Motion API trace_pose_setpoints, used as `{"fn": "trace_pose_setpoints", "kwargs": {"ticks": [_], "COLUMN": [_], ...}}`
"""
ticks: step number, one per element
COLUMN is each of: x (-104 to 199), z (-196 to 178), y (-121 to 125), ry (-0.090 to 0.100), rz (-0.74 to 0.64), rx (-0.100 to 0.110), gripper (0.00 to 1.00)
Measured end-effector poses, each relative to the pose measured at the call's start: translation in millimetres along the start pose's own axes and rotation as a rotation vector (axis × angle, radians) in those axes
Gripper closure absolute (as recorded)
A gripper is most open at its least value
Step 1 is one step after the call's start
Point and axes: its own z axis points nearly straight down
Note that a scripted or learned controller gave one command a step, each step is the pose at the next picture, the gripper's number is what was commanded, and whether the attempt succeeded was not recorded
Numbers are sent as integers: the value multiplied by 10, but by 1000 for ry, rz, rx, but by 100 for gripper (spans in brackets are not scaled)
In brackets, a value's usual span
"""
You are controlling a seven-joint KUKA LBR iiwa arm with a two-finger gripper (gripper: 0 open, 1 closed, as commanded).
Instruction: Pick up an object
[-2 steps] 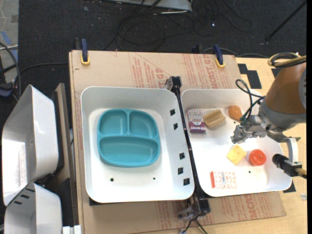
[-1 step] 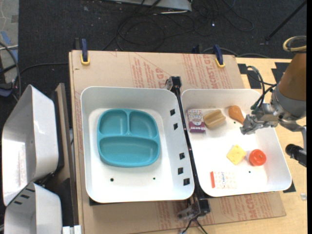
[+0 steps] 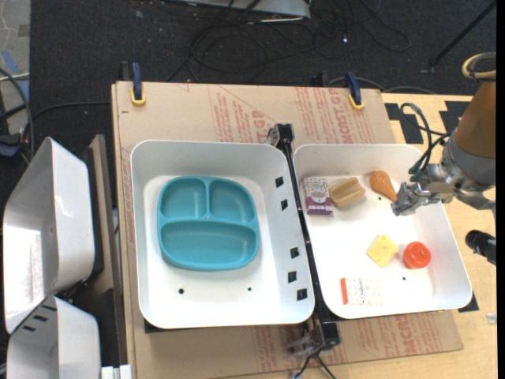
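1. At the far left, your left bin held a teal divided plate of smooth, hard-looking plastic with three compartments and rounded corners.
2. Across the divider, the right bin carried the loose pieces: a small purple-and-white packet touching a tan bread-like block, and nearer the front a flat white card with an orange edge.
3. Further right lay a yellow cheese-like wedge just beside a round red-orange tomato-like toy.
4. Your likeliest target, the orange-brown drumstick-like toy, sat near the back of that bin, just left of the gripper. I'd judge it light, stiff and fairly slick; take it across its narrower middle, since the rounded end could squirt out.
5. The gripper hung low at the bin's right side with nothing visibly between its tips; you couldn't tell from this angle how wide it stood.
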Motion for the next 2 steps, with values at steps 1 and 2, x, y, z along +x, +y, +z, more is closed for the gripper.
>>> {"fn": "trace_pose_setpoints", "kwargs": {"ticks": [1, 2], "x": [585, 1188], "z": [-109, -46], "y": [-96, -114], "ry": [3, 3], "rz": [-5, -6], "rx": [3, 4], "gripper": [100, 100]}}
